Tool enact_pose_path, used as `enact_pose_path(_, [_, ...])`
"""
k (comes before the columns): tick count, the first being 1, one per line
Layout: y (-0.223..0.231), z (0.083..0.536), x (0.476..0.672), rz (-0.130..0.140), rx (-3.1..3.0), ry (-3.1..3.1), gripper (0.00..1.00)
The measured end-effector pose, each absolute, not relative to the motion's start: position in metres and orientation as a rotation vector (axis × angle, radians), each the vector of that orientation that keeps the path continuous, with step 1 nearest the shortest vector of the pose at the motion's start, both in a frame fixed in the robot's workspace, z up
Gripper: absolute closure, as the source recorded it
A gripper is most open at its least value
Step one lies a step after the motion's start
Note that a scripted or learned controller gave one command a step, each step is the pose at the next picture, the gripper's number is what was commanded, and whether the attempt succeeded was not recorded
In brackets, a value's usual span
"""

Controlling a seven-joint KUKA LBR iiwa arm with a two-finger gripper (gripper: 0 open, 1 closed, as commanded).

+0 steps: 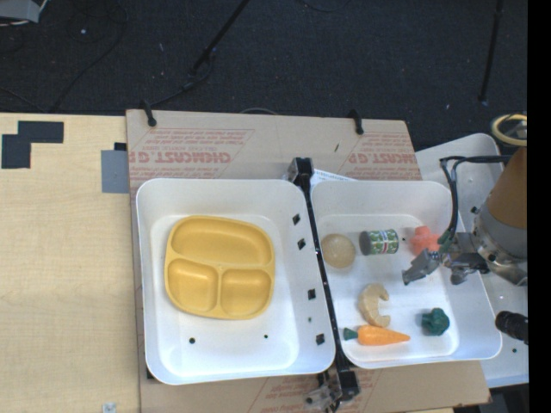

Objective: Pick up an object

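**Arm low over the right bin, nothing yet in its grasp**

The worktop (60,256) carries two white bins side by side. The left bin (151,231) holds a yellow divided tray (220,265), lying flat at its centre, likely parked away from the picking area. The right bin (387,192) holds the loose candidates, spread apart so each can be approached alone.

The arm (516,205) enters from 3 o'clock, and its gripper (435,265) hangs low over the right bin's 3 o'clock side. The fingers look slightly parted, with nothing between them.

By size within that bin: an orange carrot (383,336) lies along the 6 o'clock edge; a tan curved piece (374,304) sits just above it; a round beige disc (337,250) rests at 9 o'clock; a small green-labelled can (379,242) lies on its side near the centre; a dark green lump (436,321) sits at 5 o'clock; a reddish-orange lump (422,237) lies just beside the fingers, at their 11 o'clock, probably the nearest target.
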State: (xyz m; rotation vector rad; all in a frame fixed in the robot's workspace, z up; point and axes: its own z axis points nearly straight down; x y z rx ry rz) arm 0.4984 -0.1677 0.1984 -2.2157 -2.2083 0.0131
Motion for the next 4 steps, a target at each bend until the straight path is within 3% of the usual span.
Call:
enact_pose_path(1, [-0.168, 0.205, 0.501, 0.003, -2.219, -2.219, 0.00])
enact_pose_path(4, [-0.160, 0.087, 0.496, 0.002, -2.221, -2.218, 0.00])
